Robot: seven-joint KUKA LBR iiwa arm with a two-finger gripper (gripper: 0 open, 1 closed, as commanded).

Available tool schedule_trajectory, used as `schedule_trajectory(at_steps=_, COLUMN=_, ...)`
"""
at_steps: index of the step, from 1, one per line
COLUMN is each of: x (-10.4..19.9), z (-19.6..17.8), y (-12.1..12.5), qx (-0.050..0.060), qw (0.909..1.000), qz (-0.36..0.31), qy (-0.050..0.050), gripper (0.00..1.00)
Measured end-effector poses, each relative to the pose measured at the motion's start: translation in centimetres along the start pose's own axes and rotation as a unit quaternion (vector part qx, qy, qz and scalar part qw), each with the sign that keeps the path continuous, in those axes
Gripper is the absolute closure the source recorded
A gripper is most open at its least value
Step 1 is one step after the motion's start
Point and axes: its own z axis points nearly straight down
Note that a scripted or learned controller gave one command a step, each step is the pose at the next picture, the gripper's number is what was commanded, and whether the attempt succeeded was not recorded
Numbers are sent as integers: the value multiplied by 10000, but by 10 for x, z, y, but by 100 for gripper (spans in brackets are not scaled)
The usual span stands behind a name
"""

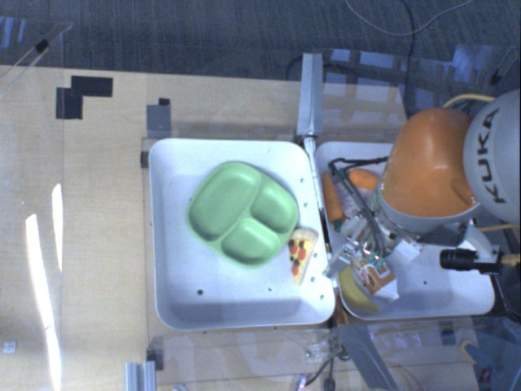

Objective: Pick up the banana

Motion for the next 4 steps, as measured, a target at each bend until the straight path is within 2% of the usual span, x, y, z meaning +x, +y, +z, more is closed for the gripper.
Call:
schedule_trajectory(at_steps=1, x=-22, z=0, y=-24, qx=-1, qw=9972, qz=-751, qy=-9, gripper=0)
schedule_trajectory(at_steps=2, x=26, z=0, y=41, qx=-3, qw=9951, qz=-993, qy=2, gripper=0)
schedule_trajectory(at_steps=3, x=-9, z=0, y=-14, qx=2, qw=9924, qz=-1234, qy=-3, gripper=0)
schedule_trajectory(at_steps=4, x=20, z=0, y=31, qx=-4, qw=9844, qz=-1762, qy=-1, gripper=0)
